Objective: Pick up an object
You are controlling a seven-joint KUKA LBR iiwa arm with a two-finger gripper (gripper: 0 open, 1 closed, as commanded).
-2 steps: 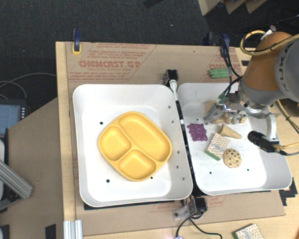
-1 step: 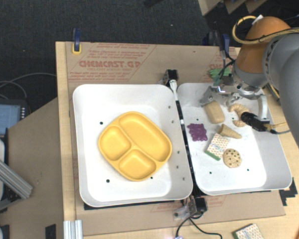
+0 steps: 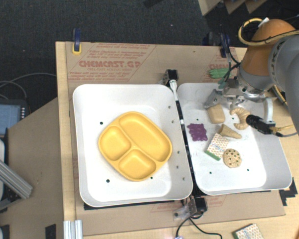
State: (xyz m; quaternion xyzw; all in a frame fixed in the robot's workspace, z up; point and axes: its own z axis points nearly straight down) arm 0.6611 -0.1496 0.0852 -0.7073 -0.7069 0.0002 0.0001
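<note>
Red print on the brown board (image 3: 109, 63) reads "CHEMCAST G.P."

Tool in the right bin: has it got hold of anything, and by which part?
Cannot be told. The tool sits low in the right bin over the tan block and a pale piece, its tips hidden.

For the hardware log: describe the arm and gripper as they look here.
The arm is grey with an orange band above the wrist. A yellow cable loops beside the band. The gripper is grey metal, with a black part jutting out beside it.
</note>
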